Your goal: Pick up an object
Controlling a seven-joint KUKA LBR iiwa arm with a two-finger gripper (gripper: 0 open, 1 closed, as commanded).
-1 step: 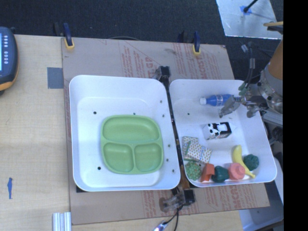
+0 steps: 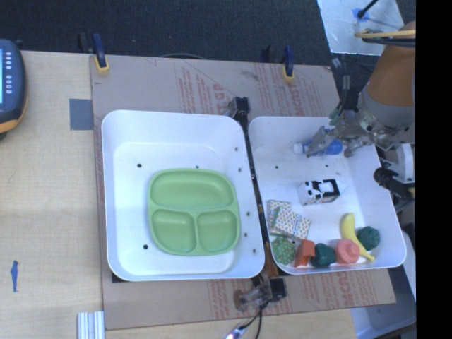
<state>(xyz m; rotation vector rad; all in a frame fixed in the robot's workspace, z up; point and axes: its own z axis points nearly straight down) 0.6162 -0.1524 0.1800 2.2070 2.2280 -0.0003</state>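
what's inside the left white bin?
The left white bin holds one light-green divided plate with three compartments, lying flat near the bin's middle. Around it, bare floor with a few small dark dots. What lies beneath the plate is covered.

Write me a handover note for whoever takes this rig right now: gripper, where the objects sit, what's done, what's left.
Gripper: low over the far end of the right bin, beside a small blue-and-white item; nothing seen between its fingers.
Right bin: black-and-white toy cow mid-bin; patterned cards, banana, green, pink and orange toys along the near wall.
Left bin: green divided plate.
Done: no pick visible.
Left: grasp and lift one object.
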